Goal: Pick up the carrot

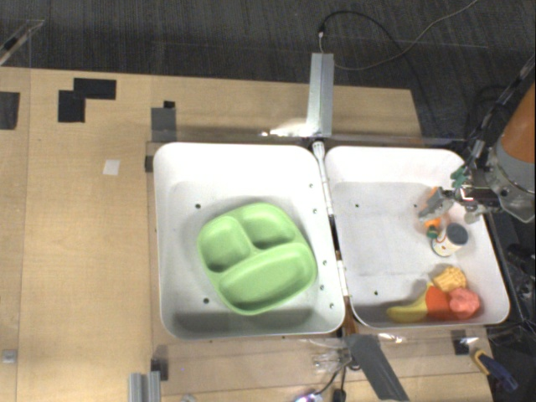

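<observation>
While the grey arm reaches in over the right bin's (368, 249) right-hand wall, its gripper (441, 205) hangs above a small orange piece with a green tip — apparently the toy carrot (433, 224) — lying near that wall, about midway along it; how far the fingers are parted, or whether they have hold of anything, cannot be told from this slanted overhead view. Just beside the carrot sits a small round grey-and-white object (453, 236). Down in the bin's near right corner, a yellow banana (408, 311), a red piece (436, 301), a pink piece (464, 301) and a yellow corn-like piece (450, 276) huddle together, well apart from the target. A green divided plate (256, 257) rests in the left bin (176, 224). Judged as play food, the carrot should be light, stiff and somewhat slick — best pinched across its thicker orange middle, clear of the tapered end and the round neighbour.
</observation>
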You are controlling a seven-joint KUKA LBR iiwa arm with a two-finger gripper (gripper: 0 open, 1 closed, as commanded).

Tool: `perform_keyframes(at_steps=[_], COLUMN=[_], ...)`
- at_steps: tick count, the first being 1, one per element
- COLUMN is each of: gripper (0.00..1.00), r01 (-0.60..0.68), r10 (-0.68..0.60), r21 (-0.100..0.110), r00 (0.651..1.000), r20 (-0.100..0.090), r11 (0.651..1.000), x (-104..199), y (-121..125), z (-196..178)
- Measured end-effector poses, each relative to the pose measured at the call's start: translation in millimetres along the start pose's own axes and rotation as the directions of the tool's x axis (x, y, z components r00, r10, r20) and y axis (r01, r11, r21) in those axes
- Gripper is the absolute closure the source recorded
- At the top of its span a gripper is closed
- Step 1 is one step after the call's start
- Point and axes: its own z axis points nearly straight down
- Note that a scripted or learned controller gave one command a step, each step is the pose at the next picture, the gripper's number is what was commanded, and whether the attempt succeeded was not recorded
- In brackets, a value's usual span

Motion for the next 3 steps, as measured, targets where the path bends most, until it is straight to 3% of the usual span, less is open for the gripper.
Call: perform_keyframes(at_steps=[1,2,3], gripper=[0.0,0.0,0.0], r01=[-0.043,-0.274,-0.32], r10=[0.043,0.274,0.32], r21=[-0.001,-0.002,-0.003], r00=[0.999,0.962,0.948], r20=[0.001,0.001,0.001], r11=[0.999,0.962,0.948], x=[67.5,-4.4,-31.1], y=[67.6,96.8,100.3], z=[58.9,75.7,42.4])
